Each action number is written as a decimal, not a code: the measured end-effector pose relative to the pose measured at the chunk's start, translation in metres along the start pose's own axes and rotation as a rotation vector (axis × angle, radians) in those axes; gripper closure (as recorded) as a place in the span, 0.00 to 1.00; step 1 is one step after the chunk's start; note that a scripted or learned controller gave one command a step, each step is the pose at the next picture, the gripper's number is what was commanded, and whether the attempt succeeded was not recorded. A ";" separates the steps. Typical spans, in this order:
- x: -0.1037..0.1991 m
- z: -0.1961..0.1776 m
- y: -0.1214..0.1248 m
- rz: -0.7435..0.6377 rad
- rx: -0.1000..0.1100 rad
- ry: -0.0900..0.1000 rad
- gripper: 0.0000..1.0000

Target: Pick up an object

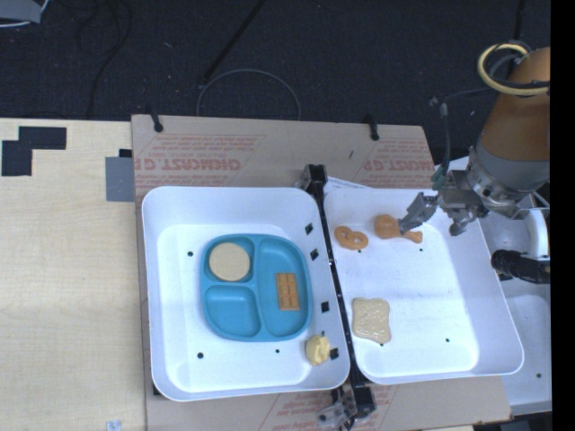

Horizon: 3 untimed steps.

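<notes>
My pincer point(437, 212) hangs spread open and empty over the right bin's point(485, 330) far edge, just beside an orange drumstick-shaped toy point(395, 228) on the bin floor — likely lined up to grab it.

Glossy blue plastic tray point(235, 317)

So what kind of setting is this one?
Probably a robotics lab grasping bench: two white bins on cardboard, toy food like a pretzel and a blue divided plate, cables on dark carpet.
</notes>
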<state>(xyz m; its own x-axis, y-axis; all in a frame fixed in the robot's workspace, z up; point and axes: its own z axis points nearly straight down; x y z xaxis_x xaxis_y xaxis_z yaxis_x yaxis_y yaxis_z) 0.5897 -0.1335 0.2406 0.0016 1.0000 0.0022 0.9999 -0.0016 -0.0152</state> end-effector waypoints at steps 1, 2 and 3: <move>0.000 -0.008 0.002 -0.002 -0.012 -0.001 0.00; -0.008 0.043 0.006 -0.001 -0.007 -0.001 0.00; -0.006 0.086 0.006 -0.001 -0.009 -0.001 0.00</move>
<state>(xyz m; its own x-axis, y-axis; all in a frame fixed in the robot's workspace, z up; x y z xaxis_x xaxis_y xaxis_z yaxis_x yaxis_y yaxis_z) 0.5946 -0.1393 0.1549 0.0001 1.0000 0.0013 1.0000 -0.0001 -0.0060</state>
